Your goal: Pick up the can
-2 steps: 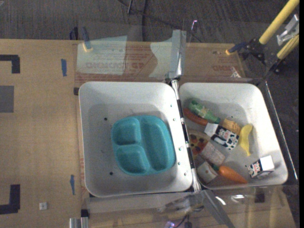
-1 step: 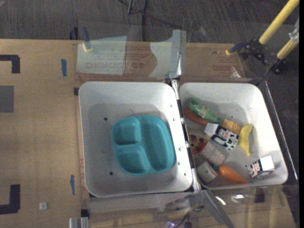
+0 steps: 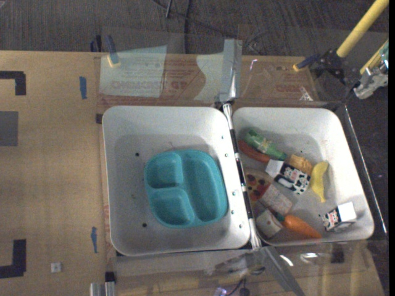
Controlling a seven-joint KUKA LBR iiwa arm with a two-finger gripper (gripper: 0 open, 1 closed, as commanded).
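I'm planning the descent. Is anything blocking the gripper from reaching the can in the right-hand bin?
Nothing lies on top of the can, in the bin's near left corner. A carrot and a small box crowd its sides, leaving little room around it. The gripper sits beyond the far right corner.

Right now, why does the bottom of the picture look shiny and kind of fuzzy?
In the camera view, glare streaks sit on clear sheeting just below the right bin; the small toys such as the carrot look soft, and the gripper is blurry at the edge.
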